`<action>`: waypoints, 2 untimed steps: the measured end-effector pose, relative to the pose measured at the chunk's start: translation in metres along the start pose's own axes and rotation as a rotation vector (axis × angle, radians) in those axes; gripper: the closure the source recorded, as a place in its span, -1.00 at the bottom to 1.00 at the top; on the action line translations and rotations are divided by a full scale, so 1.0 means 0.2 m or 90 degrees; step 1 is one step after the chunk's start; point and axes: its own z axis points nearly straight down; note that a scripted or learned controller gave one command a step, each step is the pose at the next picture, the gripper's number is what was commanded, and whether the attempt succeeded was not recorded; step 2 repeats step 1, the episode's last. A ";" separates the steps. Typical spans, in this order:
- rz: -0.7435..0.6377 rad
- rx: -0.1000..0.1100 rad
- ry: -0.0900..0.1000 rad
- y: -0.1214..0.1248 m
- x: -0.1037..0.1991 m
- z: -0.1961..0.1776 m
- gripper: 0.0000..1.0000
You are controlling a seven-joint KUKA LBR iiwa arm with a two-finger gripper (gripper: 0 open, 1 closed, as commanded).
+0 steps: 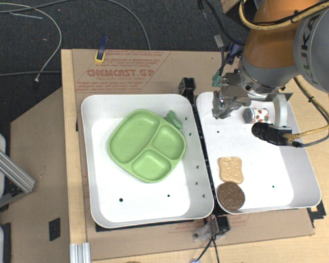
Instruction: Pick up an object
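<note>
My gripper (221, 112) hangs over the far left part of the right bin (274, 169), its tip low near the bin floor, with nothing visible in it. A small grey and white object with red marks (254, 114) lies just right of the gripper, partly hidden by the arm. Near the bin's front left corner lie a tan, square cracker-like piece (231, 169) and, touching its near edge, a round brown cookie-like disc (231, 196). A green divided plate (147, 145) rests in the left bin (104, 196), with a small dark green piece (174, 119) at its far right rim.
The black divider (200, 147) between the two bins runs just left of the gripper. A black cable connector (270, 133) with a yellow lead hangs from the arm over the right bin. Cardboard (126, 70) lies under both bins, with loose cables on the dark floor behind.
</note>
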 end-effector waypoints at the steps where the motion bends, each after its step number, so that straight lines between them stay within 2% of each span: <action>1: 0.001 0.000 0.000 -0.08 0.24 0.09 1.00; 2: 0.001 0.000 0.000 -0.08 0.24 0.09 1.00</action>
